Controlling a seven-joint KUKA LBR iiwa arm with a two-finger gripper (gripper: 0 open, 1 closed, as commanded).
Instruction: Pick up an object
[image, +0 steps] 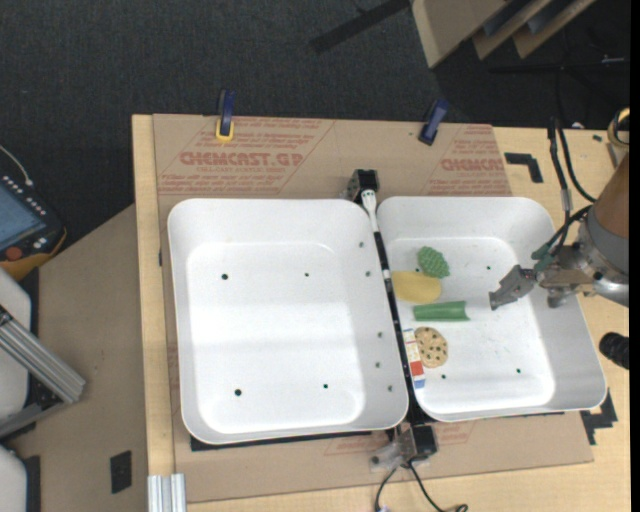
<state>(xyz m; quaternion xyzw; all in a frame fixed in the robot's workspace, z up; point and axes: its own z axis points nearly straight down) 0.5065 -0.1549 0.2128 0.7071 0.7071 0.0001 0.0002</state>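
Grey two-finger gripper (507, 290) hangs over right white bin (520, 215), grip state unreadable. Objects cluster at its 9 o'clock, apart: green block (441, 312) nearest, yellow lump (416, 288), green leafy piece (433, 262), round cookie (431, 347).

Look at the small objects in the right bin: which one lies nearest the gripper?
The flat green bar, lying below the yellow piece; its right end lies closest to the gripper.

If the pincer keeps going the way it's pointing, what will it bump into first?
Probably the green bar. The pincer points left toward it, with bare bin floor between. Its height is unclear, so it might pass over.
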